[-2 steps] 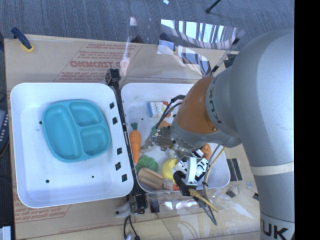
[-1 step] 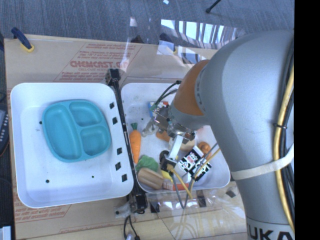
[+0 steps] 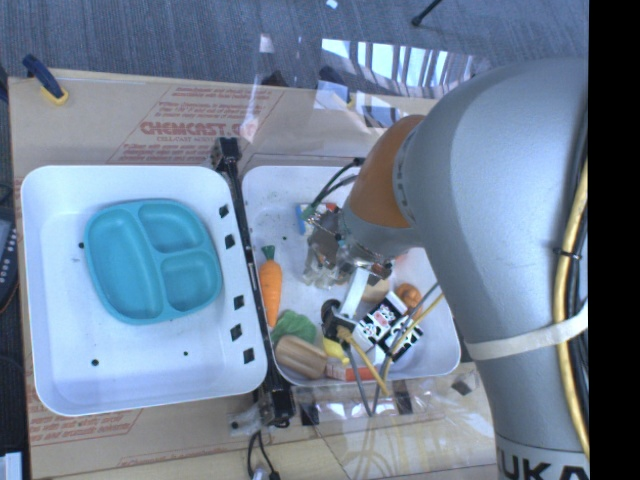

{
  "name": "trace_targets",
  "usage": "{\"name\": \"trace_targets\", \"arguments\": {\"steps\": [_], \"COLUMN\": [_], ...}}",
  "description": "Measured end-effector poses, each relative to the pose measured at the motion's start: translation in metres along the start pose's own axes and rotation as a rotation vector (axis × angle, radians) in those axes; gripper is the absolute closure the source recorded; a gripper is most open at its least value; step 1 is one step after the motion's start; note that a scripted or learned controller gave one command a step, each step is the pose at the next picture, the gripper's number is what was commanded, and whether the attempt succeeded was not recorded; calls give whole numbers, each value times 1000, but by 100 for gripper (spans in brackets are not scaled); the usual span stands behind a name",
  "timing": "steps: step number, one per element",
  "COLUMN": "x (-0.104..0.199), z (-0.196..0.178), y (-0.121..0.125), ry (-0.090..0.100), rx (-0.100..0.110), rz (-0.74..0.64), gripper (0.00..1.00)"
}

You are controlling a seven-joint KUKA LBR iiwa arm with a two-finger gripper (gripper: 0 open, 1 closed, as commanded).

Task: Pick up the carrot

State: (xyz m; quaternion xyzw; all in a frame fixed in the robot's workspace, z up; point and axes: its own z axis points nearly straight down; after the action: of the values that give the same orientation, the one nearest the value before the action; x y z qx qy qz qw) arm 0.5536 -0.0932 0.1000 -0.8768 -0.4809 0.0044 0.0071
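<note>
a brown bench (image 3: 150,118) sits on grey carpet, and it holds two white bins side by side; the arm (image 3: 500,218) comes in from the right and hangs over the right bin (image 3: 262,193); the gripper (image 3: 330,253) is low over the middle of that bin, and i cannot tell how its grabbing end is set, because the wrist and wires hide it; nothing can be seen held in it.

the carrot (image 3: 270,283) lies just left of the gripper, close to the wall between the bins, with its green top pointing away from the near edge; near the carrot's thin end sit a green toy (image 3: 292,325) and a tan wooden piece (image 3: 300,356); the left bin (image 3: 45,268) holds a blue tray (image 3: 150,258), well apart from the carrot.

i think the reach is under way and the grab is not yet done; next the gripper needs to slide left over the carrot, go down, and close across its thick part.
</note>
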Motion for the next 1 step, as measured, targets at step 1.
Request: {"name": "trace_targets", "arguments": {"steps": [1], "x": [43], "z": [-90], "y": [-102], "ry": [1], "rx": [-6], "rz": [239], "gripper": [100]}}
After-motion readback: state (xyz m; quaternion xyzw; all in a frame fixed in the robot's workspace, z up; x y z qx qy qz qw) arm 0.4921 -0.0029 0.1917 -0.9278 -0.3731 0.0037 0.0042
